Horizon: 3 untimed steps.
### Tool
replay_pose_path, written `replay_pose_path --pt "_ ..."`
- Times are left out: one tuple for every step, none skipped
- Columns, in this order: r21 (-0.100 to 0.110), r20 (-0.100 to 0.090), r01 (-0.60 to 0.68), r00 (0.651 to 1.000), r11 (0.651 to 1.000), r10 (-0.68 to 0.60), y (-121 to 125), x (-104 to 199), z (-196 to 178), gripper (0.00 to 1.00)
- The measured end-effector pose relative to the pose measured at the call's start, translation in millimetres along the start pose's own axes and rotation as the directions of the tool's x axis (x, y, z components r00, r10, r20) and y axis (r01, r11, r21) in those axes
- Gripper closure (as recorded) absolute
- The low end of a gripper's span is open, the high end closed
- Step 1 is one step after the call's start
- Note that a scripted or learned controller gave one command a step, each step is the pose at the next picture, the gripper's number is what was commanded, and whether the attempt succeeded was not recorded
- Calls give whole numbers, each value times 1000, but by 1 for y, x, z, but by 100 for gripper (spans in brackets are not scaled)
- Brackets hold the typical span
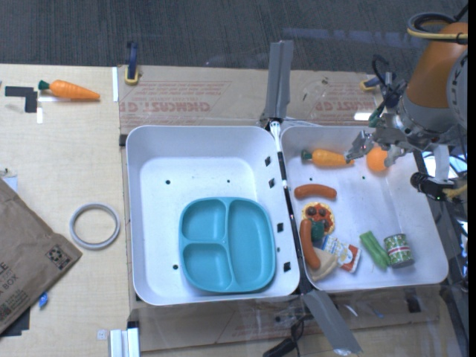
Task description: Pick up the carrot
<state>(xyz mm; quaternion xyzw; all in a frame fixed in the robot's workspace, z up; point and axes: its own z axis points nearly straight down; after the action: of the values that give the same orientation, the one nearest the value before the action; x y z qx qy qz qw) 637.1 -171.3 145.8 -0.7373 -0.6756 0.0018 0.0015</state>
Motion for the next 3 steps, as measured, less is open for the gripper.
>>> replay_pose_path --pt "-6 -3 39 999 999 -39 27 -31 53 0" --pt "-3 1 -5 1000 1000 5 19 38 55 0" --pt "-1 0 -23 1000 1000 23 15 80 55 0"
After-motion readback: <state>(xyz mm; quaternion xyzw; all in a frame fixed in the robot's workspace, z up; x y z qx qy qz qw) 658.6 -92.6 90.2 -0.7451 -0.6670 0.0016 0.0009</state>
